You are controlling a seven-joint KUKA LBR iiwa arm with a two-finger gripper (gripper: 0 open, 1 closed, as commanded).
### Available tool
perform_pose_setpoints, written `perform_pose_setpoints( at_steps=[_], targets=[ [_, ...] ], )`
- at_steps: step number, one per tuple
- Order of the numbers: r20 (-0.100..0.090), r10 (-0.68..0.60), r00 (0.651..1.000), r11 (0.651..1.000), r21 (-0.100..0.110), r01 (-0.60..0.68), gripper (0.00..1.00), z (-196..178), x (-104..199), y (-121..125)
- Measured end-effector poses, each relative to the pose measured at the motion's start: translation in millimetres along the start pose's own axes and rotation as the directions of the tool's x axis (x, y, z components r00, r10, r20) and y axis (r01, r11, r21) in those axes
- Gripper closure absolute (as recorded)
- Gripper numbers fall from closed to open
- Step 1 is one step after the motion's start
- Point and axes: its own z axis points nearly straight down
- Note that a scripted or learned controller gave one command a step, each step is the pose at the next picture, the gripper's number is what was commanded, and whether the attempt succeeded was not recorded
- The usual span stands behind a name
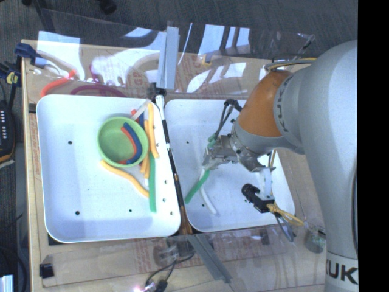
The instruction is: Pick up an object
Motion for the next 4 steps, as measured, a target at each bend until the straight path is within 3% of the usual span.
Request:
perform_pose_setpoints(
  at_steps=[1, 2, 3, 4],
  targets=[
    [-0.001, -0.001, 1.000, 1.000, 0.002, 0.001, 0.00, 1, 1, -1],
    [0.008, 0.004, 1.000, 1.000, 0.002, -0.004, 0.00, 14, 19, -32],
    [0.010, 0.153, 0.988, 0.988, -0.001, -0.153, 0.00, 12, 40, 15],
    [0.009, 0.149, 0.989, 0.989, -0.005, -0.149, 1.00, 1, 40, 16]
  ],
)
